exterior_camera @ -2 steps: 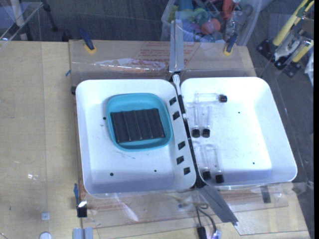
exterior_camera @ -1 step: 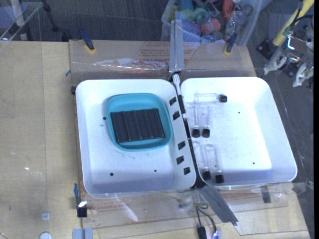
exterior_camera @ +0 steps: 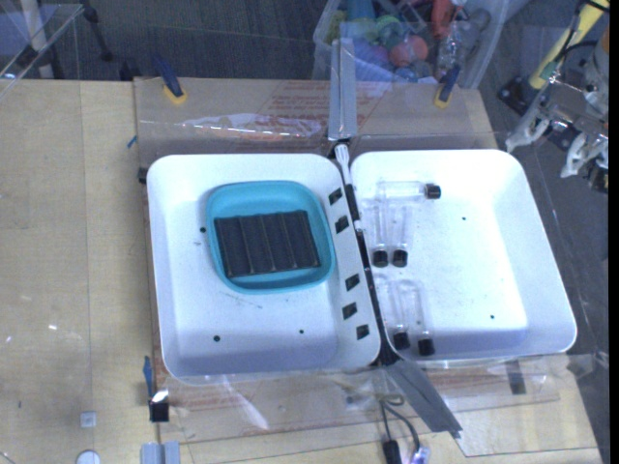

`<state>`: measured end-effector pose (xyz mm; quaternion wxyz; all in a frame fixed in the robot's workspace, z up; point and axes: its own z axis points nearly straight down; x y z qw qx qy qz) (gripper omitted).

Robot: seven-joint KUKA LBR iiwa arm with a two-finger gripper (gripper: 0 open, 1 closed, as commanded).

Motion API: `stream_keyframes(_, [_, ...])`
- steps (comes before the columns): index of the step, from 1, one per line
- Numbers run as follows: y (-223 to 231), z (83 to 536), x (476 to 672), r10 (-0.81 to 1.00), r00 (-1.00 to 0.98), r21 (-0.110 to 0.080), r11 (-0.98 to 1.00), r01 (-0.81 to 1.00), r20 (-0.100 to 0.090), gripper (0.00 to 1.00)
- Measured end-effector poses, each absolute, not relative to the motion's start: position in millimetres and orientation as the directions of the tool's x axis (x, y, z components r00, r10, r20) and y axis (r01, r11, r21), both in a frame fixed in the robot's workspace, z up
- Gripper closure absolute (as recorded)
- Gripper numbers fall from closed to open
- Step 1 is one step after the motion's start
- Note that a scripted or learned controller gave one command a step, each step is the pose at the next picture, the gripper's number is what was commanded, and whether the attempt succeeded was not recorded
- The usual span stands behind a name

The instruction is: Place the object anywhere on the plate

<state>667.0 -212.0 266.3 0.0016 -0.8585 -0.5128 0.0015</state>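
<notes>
Dark ridged block lies flat on the blue plate, in the left bin. Clear black-capped vials sit along the right bin's left side. You can't tell the hand's grip.

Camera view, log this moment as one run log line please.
plate: teal, left bin, dark ridged block on it | clear vials: right bin, near divider | placement: not yet done

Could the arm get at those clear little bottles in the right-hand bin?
Probably yes: the clear bottles lie uncovered in the right bin, the side the arm enters from, though they sit close against its left wall.
</notes>
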Motion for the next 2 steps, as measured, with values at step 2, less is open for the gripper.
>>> stream_keyframes(2, [-169, 318, 667.0, 0.883, 0.470, -0.003, -0.470, 0.883, 0.000, 0.00])
